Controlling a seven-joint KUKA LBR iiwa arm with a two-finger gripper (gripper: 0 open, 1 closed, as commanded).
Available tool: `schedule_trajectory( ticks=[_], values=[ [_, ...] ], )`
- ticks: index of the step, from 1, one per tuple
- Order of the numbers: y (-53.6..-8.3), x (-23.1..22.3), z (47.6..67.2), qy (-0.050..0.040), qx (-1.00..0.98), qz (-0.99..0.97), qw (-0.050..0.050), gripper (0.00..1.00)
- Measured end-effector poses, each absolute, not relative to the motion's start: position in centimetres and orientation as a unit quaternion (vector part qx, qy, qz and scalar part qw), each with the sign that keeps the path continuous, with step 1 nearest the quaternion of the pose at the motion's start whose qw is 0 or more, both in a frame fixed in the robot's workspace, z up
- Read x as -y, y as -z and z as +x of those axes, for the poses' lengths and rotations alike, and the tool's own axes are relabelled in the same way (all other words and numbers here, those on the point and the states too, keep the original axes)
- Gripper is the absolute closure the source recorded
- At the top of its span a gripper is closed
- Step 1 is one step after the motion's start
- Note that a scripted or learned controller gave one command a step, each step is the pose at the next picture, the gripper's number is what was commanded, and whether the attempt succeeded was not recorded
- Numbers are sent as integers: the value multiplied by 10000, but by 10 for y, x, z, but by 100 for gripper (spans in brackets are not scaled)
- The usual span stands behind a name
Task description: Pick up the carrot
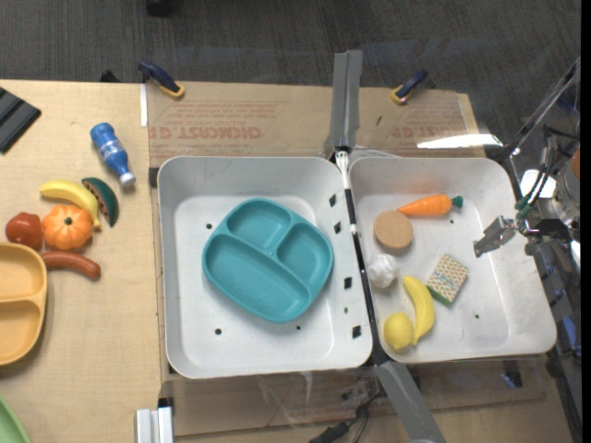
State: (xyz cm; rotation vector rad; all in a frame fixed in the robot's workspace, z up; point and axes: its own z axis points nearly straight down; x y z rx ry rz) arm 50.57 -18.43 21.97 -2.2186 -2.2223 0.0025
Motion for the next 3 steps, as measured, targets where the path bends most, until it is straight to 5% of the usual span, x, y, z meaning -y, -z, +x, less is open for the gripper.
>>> schedule_trajectory(
  ticks=[1,2,3],
  values=[
    [-155,154,579,-3,8060,-5919,0,0],
    [-146,164,630,1,8753,-4836,-14,0],
    [-92,135,658,-10,8871,-4616,4,0]
  ],
)
